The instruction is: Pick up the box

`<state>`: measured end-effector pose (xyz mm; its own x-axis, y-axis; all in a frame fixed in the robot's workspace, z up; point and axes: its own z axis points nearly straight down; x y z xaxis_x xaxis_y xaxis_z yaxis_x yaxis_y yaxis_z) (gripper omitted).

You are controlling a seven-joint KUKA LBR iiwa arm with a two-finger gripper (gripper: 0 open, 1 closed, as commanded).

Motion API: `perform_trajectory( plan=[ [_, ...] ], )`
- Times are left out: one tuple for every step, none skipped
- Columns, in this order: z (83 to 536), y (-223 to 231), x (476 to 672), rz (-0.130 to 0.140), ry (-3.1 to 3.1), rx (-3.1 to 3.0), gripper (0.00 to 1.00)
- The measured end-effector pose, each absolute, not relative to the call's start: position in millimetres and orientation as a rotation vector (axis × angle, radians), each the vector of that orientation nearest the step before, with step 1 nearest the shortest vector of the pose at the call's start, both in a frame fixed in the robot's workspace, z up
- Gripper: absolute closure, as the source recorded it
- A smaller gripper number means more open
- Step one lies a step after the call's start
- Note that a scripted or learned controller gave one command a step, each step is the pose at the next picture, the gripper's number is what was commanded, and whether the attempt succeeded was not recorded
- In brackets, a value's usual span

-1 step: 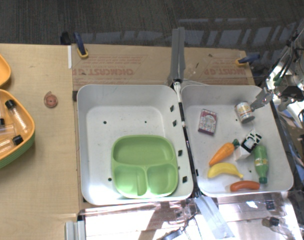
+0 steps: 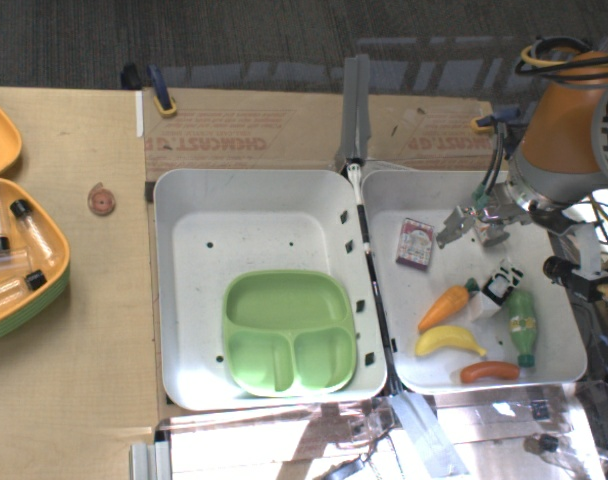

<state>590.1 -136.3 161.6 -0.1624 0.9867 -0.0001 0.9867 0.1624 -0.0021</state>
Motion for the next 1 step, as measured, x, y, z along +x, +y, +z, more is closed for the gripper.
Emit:
perform_trajectory(
  plan=[
    [93.0, -97.9, 615.8, 0.000, -2.477, -1.936, 0.00]
  ],
)
